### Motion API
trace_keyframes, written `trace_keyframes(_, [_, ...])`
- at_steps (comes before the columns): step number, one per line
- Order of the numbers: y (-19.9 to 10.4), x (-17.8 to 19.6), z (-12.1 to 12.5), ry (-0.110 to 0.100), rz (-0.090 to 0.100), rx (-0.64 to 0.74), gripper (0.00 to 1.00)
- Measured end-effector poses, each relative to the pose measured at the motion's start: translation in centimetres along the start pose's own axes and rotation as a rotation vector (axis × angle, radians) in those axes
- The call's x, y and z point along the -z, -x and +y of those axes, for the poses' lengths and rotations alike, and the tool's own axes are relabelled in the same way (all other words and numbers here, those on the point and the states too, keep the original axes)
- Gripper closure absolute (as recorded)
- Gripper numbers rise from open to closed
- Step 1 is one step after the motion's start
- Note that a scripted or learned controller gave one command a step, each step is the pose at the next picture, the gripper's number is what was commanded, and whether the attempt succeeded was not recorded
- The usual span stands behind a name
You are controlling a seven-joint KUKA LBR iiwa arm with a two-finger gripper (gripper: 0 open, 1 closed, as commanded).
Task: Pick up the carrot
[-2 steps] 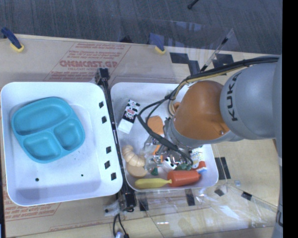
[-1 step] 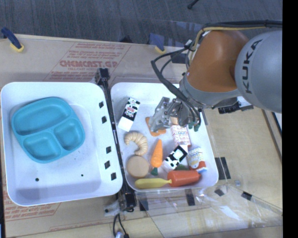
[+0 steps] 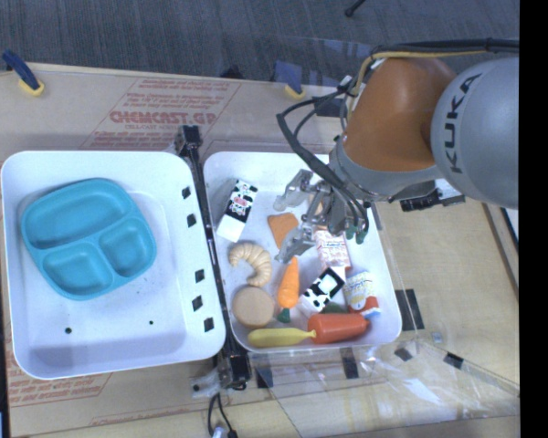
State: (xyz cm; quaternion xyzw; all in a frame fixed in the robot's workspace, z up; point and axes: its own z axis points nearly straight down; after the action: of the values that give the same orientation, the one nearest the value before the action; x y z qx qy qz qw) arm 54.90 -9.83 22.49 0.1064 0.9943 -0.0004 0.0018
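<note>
The carrot (image 3: 289,284) is small and orange with a green stub at its lower end. It lies upright in the middle of the right bin (image 3: 217,173), between a croissant and a cow-print carton. My gripper (image 3: 308,219) hangs just above and slightly right of the carrot's top, over an orange wedge (image 3: 282,227). Its metal fingers (image 3: 297,241) point down-left and stand apart, with nothing between them. The grey arm with its orange band (image 3: 397,117) comes in from the upper right.
The right bin also holds a croissant (image 3: 251,259), a round bun (image 3: 253,306), a banana (image 3: 279,337), a red pepper (image 3: 339,327), two cow-print cartons (image 3: 240,202) (image 3: 322,289) and a small bottle (image 3: 358,290). The left bin (image 3: 36,354) holds a blue divided plate (image 3: 85,236).
</note>
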Motion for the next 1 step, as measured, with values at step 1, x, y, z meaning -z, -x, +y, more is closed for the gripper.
trace_keyframes(1, [0.01, -13.38, -1.62, 0.001, 0.002, 0.094, 0.00])
